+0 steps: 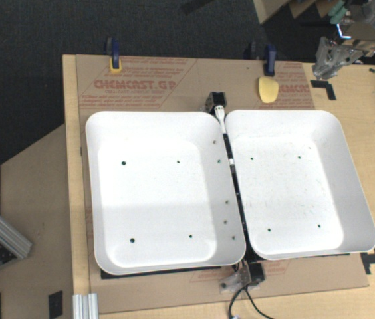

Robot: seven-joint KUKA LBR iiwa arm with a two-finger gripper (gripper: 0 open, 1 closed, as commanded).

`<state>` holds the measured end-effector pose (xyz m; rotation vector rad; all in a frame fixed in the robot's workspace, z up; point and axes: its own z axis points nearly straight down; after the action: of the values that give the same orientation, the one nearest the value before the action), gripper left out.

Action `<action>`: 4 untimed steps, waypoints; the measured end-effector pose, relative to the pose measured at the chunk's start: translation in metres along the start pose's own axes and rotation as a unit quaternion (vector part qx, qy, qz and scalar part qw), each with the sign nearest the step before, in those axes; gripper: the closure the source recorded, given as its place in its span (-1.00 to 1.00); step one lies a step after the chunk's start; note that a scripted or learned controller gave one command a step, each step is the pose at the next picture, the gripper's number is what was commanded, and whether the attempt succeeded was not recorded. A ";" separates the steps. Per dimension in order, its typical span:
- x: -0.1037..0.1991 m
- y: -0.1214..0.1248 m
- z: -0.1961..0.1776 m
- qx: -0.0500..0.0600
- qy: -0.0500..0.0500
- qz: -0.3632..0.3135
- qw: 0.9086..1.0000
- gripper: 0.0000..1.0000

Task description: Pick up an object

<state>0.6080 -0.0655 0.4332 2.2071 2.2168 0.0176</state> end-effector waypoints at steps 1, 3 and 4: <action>0.018 0.032 0.113 0.013 0.001 0.001 1.000 1.00; 0.008 -0.018 0.085 0.010 0.001 0.002 1.000 1.00; 0.083 -0.055 0.174 0.014 0.002 -0.001 1.000 1.00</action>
<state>0.5558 0.0166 0.2577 2.2212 2.2343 -0.0085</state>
